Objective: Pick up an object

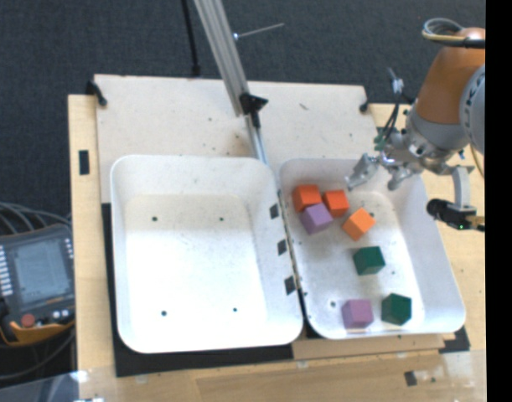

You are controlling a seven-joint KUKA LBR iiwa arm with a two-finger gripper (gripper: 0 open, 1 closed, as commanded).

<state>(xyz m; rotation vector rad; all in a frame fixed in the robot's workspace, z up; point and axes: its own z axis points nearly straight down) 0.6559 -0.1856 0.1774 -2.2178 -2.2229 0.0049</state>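
The pale wooden bench (84, 224) carries two shallow white plastic bins side by side. The left white bin (197, 254) sits at nine o'clock of the scene, the right white bin (431, 283) at four o'clock. The grey arm with its orange band (448, 86) comes in at two o'clock. Its two-finger gripper (378, 174) hangs over the right bin's twelve o'clock rim, fingers spread with nothing between them.

Seven small cubes lie in the right bin. At its eleven o'clock three crowd together: an orange cube (306, 197), a second orange cube (336, 202) just beside it, and a purple cube (316, 218) touching both. A tilted orange cube (359, 223) lies near them, just below the gripper. A dark green cube (369, 260) rests at the bin's centre. At six o'clock sit another purple cube (357, 313) and a second green cube (396, 309).
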